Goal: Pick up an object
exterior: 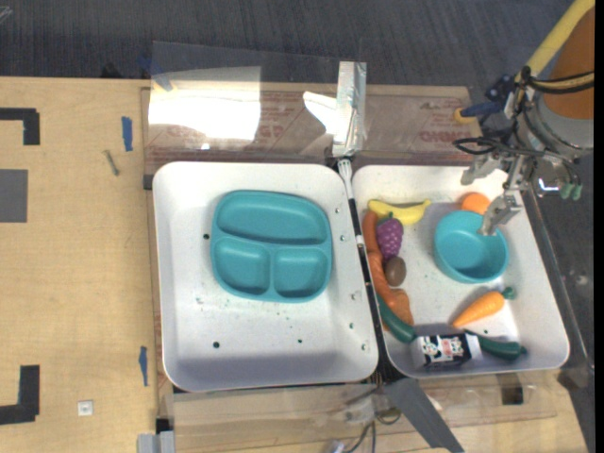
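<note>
A teal bowl is seen in the right bin, with an orange fruit just behind it. The end effector hangs over the bowl's far rim; whether it is apart or together cannot be told. A banana, purple grapes, two carrots and a black-and-white can lie nearby. A teal divided plate is placed in the left bin.

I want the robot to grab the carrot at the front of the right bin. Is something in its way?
Yes, it looks so. The two-finger gripper hangs above the far rim of the round teal bowl, and that bowl sits between it and the orange toy carrot. Lifting over the bowl should probably clear it.
</note>
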`<state>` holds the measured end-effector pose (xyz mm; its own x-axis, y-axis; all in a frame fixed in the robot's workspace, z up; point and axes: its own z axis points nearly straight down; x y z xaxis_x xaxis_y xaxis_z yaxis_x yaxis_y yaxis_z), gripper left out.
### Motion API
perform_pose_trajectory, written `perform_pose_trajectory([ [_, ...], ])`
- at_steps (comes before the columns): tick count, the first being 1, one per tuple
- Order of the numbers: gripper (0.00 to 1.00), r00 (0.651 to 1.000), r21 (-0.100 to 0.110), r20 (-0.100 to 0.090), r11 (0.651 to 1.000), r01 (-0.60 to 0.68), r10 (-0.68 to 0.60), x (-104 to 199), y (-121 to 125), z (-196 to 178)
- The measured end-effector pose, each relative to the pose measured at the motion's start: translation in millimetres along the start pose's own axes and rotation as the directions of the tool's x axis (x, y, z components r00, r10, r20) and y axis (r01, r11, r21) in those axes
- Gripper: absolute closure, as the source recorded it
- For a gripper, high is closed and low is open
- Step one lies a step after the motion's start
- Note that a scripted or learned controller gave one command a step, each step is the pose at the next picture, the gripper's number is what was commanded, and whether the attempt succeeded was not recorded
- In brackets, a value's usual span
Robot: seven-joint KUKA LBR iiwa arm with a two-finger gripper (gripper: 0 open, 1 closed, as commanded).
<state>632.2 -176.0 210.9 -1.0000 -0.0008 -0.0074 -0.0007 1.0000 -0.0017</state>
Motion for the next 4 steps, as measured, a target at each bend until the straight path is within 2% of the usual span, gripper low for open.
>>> perform_pose_trajectory([
  [1, 0.0, 0.994, 0.003, 0.006, 0.994, 0.11, -0.11, -25.5, -43.5, 120.0],
  [2, 1.0, 0.993, 0.005, 0.016, 0.994, 0.113, -0.113, -29.6, -41.7, 104.7],
  [3, 0.0, 0.994, 0.003, 0.011, 0.994, 0.113, -0.113, -28.1, -41.0, 108.3],
  [4, 0.0, 0.991, 0.001, 0.002, 0.991, 0.131, -0.131, -21.6, -27.6, 121.7],
])
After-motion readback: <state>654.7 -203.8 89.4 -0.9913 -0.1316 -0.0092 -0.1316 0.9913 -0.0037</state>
